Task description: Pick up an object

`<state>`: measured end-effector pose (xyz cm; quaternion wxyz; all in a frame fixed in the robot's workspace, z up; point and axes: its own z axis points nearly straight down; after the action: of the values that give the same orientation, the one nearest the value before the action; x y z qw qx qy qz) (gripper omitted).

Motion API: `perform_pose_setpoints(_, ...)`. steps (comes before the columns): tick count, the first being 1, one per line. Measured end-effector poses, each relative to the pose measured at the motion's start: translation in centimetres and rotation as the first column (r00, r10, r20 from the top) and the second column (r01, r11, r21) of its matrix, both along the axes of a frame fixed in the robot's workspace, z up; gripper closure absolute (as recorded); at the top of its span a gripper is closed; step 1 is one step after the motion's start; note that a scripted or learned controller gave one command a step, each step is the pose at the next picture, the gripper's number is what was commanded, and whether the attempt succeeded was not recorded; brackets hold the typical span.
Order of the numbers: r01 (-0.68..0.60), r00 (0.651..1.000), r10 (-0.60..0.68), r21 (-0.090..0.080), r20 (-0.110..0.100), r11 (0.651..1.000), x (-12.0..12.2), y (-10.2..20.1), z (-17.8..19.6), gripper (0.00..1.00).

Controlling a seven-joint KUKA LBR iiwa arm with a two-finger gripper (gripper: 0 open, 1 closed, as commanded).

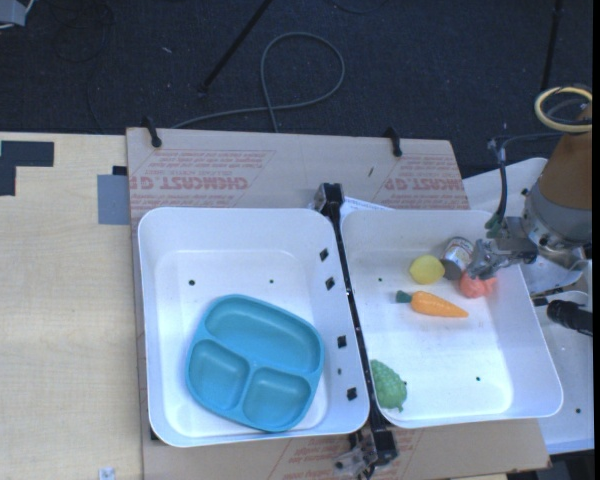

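Right shallow white bin (540, 388): small yellow round toy (426, 268), orange plastic carrot (439, 305) just below it, red-pink lumpy toy (477, 286) to the right, green knobbly toy (388, 384) at the lower left corner. Gripper (477, 261) is seen low over the red-pink toy; whether its fingers are apart or clamped cannot be told. Left shallow white bin (170, 243): blue three-compartment plastic tray (254, 362).

Arm (565, 183): grey, rounded wrist housing
Band: orange, wide, above the grey wrist
Cable: yellowish loop (565, 108) on top of the band
End effector (477, 258): small, metallic grey with dark parts, detail blurred
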<state>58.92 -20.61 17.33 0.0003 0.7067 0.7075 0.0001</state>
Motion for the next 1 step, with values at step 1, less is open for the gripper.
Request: perform_pose_setpoints(1, 0.0, 1.0, 0.0, -0.001, 0.002, 1.0, -0.82, 0.15, 5.81, 1.0)
